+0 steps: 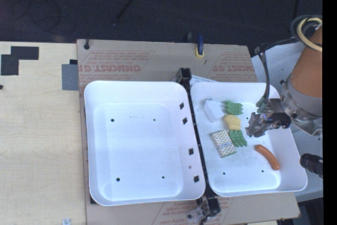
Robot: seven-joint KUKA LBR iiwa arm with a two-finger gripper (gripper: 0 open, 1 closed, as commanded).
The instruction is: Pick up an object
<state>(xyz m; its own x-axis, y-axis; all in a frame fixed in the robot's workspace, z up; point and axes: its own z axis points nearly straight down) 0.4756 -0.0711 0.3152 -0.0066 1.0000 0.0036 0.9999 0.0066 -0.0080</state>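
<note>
The right bin (287, 179) holds several small items. A white block (212, 110) lies near its back left, with a green leafy piece (232, 108) just right of it. Below them sit a yellow piece (232, 122), a second green piece (238, 138) and a patterned square packet (223, 143). An orange sausage-shaped item (268, 157) lies toward the right side. My gripper (255, 127) hangs over the bin's right half, just right of the yellow and green pieces and above the orange item. Nothing is visibly held in it.
The left bin (95, 113) stands beside the right one, with a black clip row (188, 129) along the shared wall. Both rest on a cardboard sheet (137, 60). The arm's orange band (313, 68) and cables occupy the right side.
</note>
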